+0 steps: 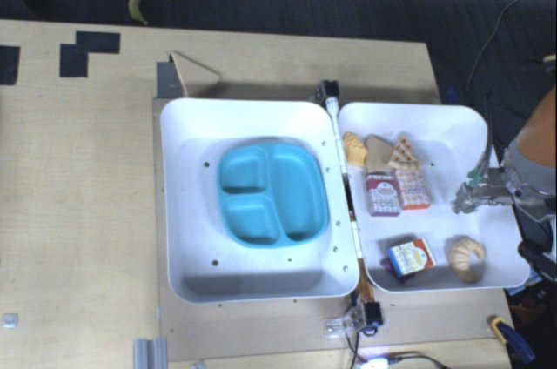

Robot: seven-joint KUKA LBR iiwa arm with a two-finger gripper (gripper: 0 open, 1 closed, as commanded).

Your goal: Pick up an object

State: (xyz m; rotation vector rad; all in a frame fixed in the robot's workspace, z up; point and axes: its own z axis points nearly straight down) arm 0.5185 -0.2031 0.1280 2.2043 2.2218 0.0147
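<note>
The grey arm with its orange band point(538, 132) reaches in from the right edge, low over the right-hand shallow white bin point(452, 122). Its metal two-finger hand point(463, 200) points leftward, hovering over the bin's right side; whether the hand is apart or together I cannot tell, and nothing shows between its tips. Just below the hand lies a tan shell-shaped pastry point(466, 256), and left of that a small blue-and-orange carton point(409, 257). Further up the bin sit red-and-white snack packets point(397, 189) and pale bread-like pieces point(376, 151). The left-hand white bin point(187, 184) holds a turquoise divided plastic tray point(271, 192). Both bins rest on the pale wooden worktop point(78, 211).
</note>
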